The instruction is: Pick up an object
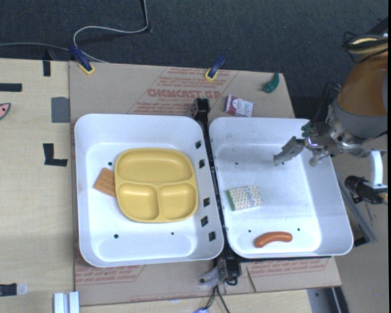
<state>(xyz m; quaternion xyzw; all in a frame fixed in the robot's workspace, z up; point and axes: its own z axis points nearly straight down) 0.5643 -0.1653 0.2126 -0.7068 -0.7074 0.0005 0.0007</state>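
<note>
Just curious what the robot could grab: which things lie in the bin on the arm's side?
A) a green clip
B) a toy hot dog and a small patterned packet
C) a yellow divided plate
B: the hot dog and the packet lie in the right bin.

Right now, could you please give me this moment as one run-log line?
gripper: over right bin, holding nothing | hot dog, patterned packet: on bin floor | yellow tray: left bin
</note>
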